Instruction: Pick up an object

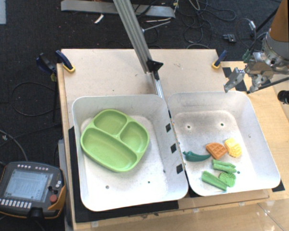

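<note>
Camera view: toy foods (220, 164) lie well below the jaws (238, 82).

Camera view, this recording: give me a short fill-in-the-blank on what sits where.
1. The green divided plate lies in the ____ bin.
2. The yellow corn piece lies in the ____ bin.
3. The plate has ____ compartments.
4. The hand hangs beyond the right bin's far ____ corner.

Missing words: left; right; three; right
</note>
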Controlling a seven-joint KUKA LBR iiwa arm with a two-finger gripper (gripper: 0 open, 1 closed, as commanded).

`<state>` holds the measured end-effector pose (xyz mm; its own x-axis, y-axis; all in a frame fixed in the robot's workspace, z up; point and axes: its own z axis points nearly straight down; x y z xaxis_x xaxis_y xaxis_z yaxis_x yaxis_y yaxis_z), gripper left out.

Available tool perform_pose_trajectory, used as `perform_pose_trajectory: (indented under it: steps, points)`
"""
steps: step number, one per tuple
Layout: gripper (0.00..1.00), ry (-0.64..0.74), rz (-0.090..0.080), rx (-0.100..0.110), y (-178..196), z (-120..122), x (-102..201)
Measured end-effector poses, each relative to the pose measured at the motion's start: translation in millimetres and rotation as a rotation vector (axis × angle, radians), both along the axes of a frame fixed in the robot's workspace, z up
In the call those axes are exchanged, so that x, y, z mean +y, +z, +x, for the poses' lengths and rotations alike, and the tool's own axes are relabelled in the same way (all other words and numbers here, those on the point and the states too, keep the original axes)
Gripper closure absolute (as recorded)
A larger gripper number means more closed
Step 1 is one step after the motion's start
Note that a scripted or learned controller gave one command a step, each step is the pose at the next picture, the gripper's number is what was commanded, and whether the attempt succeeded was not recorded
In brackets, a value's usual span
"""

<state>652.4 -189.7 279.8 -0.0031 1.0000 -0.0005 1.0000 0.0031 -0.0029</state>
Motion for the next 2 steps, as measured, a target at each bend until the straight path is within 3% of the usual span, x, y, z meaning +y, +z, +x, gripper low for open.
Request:
perform_pose_trajectory:
  steps: [1,2]
  points:
    - [1.0,0.002,-0.001,-0.001,9.9,0.4,0.2]
    - [1.0,-0.005,0.002,0.0,13.4,-113.2,31.8]
